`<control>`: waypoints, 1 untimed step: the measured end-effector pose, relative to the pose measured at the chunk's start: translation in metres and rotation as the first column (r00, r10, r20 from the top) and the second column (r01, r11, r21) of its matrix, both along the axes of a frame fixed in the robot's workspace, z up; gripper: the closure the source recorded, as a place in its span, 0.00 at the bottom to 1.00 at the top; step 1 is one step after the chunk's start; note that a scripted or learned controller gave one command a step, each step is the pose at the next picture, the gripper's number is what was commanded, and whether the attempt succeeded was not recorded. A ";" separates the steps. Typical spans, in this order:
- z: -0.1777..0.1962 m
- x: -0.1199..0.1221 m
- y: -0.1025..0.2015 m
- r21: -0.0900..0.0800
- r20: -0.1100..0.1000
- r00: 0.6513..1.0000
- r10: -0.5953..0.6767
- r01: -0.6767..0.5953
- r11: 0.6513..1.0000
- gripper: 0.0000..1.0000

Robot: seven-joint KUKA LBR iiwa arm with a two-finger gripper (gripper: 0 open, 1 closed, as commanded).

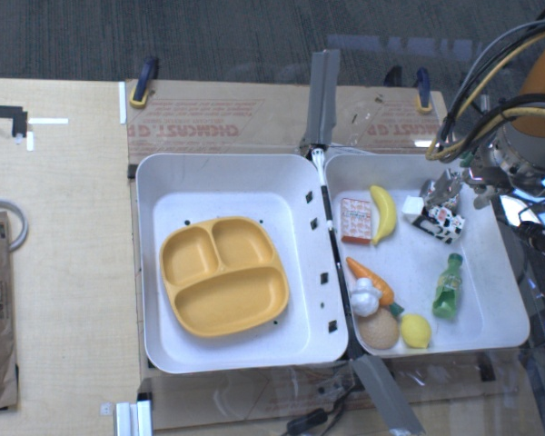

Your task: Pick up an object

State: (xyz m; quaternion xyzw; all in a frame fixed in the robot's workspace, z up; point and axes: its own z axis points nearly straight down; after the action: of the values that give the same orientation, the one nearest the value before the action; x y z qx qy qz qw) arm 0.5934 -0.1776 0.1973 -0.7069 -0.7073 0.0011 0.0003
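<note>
The gripper [442,192] hangs over the right bin [500,271], just above a small black-and-white toy [440,222], and I cannot tell what it holds. A banana [382,213], carrot [371,278], green bottle [448,287] and lemon [417,331] lie nearby. The left bin [163,198] has a yellow plate [222,275].

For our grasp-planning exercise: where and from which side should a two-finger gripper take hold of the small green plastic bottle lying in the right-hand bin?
Probably the small green plastic bottle is best gripped across its body, from straight above. It lies flat with free floor on both long sides, so the fingers could close across its narrow width; its cap end looks thinner.
</note>
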 end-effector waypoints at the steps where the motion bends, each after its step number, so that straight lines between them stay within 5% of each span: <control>1: -0.091 0.049 0.035 -0.001 0.002 0.973 0.230 -0.230 0.973 0.00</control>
State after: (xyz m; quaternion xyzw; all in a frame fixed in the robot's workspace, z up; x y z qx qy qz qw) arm 0.6427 -0.1428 0.1061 -0.6201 -0.7845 0.0006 -0.0007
